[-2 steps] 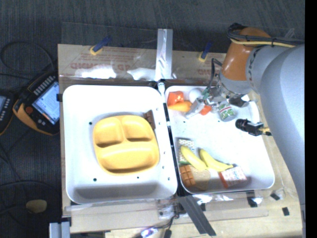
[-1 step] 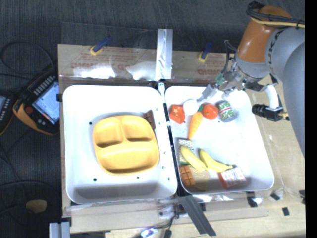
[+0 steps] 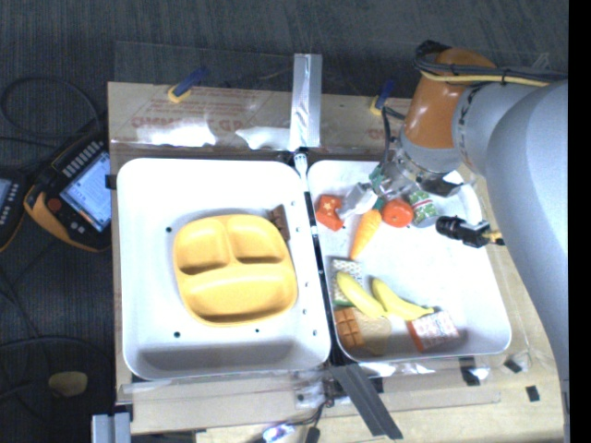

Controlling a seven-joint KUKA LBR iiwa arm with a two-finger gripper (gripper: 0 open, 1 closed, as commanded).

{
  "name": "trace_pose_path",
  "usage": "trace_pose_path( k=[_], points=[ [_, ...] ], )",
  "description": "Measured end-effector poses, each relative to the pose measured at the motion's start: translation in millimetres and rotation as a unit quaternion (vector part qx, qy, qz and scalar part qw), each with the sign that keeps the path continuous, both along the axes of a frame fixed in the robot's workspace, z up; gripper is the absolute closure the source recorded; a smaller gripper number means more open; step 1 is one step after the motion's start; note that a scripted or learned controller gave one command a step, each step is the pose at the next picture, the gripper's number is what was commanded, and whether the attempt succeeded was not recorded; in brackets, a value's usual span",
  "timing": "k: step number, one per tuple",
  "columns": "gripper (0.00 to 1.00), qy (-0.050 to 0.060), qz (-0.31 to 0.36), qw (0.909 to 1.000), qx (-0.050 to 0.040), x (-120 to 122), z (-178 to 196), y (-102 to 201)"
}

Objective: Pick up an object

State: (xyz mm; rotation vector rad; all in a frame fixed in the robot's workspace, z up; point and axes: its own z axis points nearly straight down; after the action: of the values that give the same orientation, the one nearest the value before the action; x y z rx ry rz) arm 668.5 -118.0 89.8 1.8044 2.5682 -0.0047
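Observation:
The right bin (image 3: 462,275) holds toy food. An orange carrot (image 3: 365,233) lies near its back, between a red strawberry-like piece (image 3: 329,211) and a red tomato (image 3: 398,213). A green can (image 3: 426,209) lies just right of the tomato. My gripper (image 3: 372,195) reaches in from the right and hangs low over the carrot's upper end. It is open, with one grey finger (image 3: 355,198) beside the red piece and the other near the tomato. Nothing sits between the fingers.
Two bananas (image 3: 380,296), a brown waffle-like piece (image 3: 355,327) and a red box (image 3: 434,330) lie at the right bin's front. The left bin (image 3: 138,247) holds a yellow divided tray (image 3: 235,268) with a small brown item (image 3: 278,218) at its back corner. The divider wall (image 3: 314,247) separates the bins.

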Motion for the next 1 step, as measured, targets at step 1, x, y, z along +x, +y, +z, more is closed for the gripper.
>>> trace_pose_path(
  k=[1],
  points=[
    [0.0,-0.005,-0.116,0.9933,0.0021,-37.7,-0.3,-18.7]
  ],
)
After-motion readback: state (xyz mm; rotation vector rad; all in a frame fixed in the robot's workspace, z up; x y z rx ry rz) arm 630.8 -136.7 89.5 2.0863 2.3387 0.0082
